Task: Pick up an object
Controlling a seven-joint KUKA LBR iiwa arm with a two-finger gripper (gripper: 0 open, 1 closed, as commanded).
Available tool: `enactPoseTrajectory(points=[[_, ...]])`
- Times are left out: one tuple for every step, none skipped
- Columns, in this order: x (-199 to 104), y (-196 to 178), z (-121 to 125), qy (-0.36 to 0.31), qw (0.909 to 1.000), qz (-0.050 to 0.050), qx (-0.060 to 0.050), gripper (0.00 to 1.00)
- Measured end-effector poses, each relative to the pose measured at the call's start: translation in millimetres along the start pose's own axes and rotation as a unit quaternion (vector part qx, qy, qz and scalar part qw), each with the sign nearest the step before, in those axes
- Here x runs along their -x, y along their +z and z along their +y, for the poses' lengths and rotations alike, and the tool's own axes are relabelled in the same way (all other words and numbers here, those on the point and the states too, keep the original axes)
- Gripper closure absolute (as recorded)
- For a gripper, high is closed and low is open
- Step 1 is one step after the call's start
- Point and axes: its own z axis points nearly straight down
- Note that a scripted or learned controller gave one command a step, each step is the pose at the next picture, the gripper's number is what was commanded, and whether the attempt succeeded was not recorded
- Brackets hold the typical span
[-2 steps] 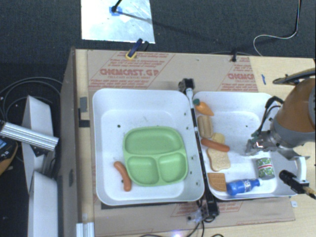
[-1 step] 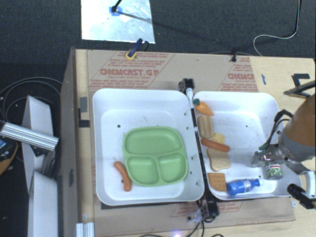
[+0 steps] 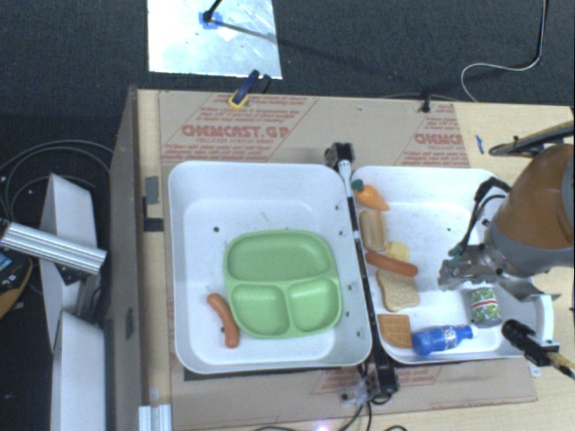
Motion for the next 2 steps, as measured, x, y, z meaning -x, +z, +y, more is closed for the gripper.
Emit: enactPoseTrajectory(points=[[44, 41, -11, 0.001, 1.0, 0.0, 0.0, 0.0], [-28, 41, 16, 0.0, 1.0, 0.0, -0.001, 0.0]])
